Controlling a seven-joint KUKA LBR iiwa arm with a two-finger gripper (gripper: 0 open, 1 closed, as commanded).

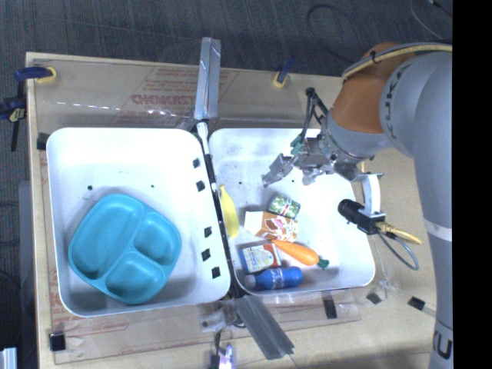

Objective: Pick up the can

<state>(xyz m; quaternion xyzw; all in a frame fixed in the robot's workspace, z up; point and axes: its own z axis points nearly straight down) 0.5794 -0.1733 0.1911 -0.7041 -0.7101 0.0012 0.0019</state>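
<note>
Gripper (290,165) first: I see it hovering over the upper part of the right bin (354,271), fingers spread wide with nothing between them. On my feed the counter (115,83) carries both bins; the left bin (58,206) holds a blue divided plate (124,246). Over in the right bin, a banana (229,212) lies along the left wall, with a blue bottle (278,278), a carrot (296,253) and a small carton (278,226) nearby. Just below the gripper and apart from it sits the can (284,206), touching the carton's top edge.
</note>
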